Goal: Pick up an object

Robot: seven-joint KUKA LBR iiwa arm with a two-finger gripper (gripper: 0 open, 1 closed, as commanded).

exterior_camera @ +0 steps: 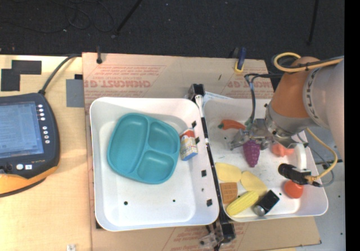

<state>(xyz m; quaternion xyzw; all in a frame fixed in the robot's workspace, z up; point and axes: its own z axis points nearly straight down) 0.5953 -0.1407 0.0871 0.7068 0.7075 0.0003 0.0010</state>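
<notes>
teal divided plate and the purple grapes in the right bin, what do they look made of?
Teal divided plate: likely moulded plastic, with a matte to slightly satin finish; even colour, soft rounded compartment ridges, no sharp glare.
Purple grapes: probably plastic or rubber toy fruit; uniform saturated purple, bumpy cluster shape. Too small to judge gloss. The gripper sits right over them, hiding their top.

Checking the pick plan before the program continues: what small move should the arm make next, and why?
Probably a short straight descent: the end effector sits directly over the purple grape bunch in the right bin, with the orange carrot and yellow pieces lying apart from it.
</notes>
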